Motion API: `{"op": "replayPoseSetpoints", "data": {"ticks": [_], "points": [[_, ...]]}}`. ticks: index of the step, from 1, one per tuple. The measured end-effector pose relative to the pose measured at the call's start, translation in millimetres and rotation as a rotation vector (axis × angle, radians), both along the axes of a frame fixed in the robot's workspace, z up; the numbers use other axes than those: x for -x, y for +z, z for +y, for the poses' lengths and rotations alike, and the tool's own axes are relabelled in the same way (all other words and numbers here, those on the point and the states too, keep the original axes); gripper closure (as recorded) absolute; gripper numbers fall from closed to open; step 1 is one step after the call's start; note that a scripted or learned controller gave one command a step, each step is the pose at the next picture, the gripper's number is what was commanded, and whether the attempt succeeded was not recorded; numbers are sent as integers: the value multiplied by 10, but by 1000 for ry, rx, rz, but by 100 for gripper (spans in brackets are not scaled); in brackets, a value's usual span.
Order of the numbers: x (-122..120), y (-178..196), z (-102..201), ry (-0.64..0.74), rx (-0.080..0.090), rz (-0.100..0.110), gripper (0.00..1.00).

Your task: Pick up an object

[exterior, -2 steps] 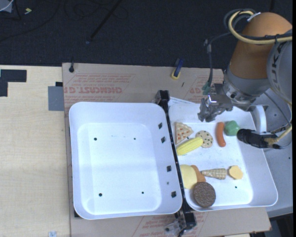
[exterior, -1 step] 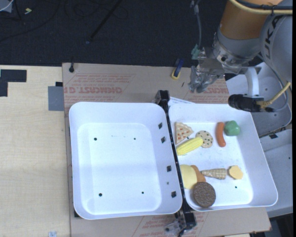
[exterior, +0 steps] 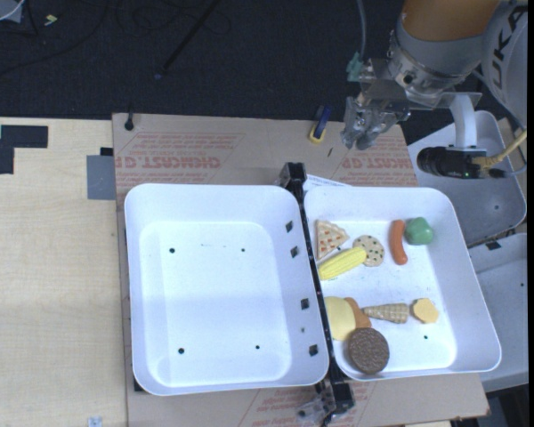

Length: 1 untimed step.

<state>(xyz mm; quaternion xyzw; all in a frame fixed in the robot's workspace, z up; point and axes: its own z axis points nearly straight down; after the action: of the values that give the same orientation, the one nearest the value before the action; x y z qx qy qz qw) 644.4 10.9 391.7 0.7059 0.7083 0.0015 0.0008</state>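
Right bin (exterior: 467, 327) with corn (exterior: 343, 261), cookie (exterior: 368, 350), carrot (exterior: 398, 241), gripper (exterior: 363, 133) above, finger state unclear

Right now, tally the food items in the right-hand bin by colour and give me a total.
Yellow: 3, corn cob, yellow piece, round slice
Tan: 3, waffle wedge, cracker, cone
Orange: 1, carrot
Green: 1, green ball
Brown: 1, chocolate cookie
Total: 9

Gripper (exterior: 363, 136) up behind right bin (exterior: 467, 265) w/ toy food; left bin (exterior: 142, 238) beside it.
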Motion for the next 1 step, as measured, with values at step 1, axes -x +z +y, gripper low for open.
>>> {"op": "replayPoseSetpoints", "data": {"ticks": [1], "points": [[2,616,94,-1,0,-1,100]]}}
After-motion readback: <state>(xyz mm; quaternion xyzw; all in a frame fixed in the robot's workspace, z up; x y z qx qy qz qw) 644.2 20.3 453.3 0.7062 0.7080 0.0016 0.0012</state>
